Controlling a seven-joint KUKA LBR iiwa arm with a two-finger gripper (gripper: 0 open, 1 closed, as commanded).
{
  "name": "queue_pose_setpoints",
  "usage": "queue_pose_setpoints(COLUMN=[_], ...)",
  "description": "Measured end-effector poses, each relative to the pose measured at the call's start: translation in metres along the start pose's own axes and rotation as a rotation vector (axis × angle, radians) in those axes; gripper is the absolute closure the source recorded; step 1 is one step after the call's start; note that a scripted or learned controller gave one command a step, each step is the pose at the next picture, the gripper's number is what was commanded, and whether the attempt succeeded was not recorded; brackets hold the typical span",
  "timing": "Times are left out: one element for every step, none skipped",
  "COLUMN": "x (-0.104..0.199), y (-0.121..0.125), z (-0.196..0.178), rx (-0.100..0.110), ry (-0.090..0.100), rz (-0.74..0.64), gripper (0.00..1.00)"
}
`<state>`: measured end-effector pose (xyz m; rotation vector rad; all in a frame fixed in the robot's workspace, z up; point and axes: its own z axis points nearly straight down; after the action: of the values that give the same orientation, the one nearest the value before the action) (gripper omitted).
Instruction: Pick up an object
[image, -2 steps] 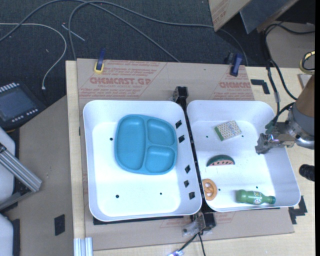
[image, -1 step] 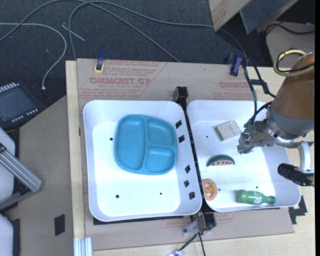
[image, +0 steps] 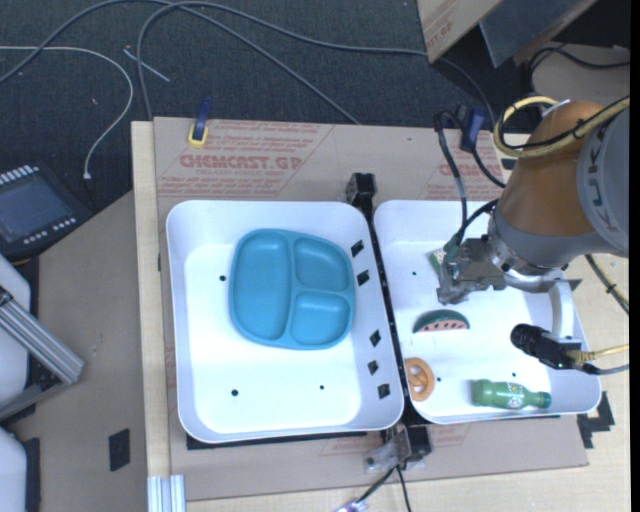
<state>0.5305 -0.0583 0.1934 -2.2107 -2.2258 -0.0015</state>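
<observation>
In the right bin (image: 560, 408) lie a watermelon slice (image: 442, 321), a brown pretzel (image: 419, 378) by the front left corner, and a green bottle (image: 510, 394) on its side along the front wall. My gripper (image: 452, 288) hangs over the middle of this bin, just above and behind the watermelon slice, a small gap away from it. Nothing shows in its grasp. The grey and orange wrist (image: 545, 205) covers the bin's back right part.
A blue divided plate (image: 292, 288) lies in the left bin (image: 200, 380). A black divider with clips (image: 372, 300) runs between the two bins. A black fitting with a yellow cable (image: 545, 346) sits over the right bin's right side.
</observation>
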Motion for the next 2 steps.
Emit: queue_pose_setpoints(x=[0.048,0.1], y=[0.011,0.013], z=[-0.018,-0.014], rx=[-0.005,-0.002], ry=[-0.001,-0.002], rz=[0.0,0.001], gripper=[1.0,1.0])
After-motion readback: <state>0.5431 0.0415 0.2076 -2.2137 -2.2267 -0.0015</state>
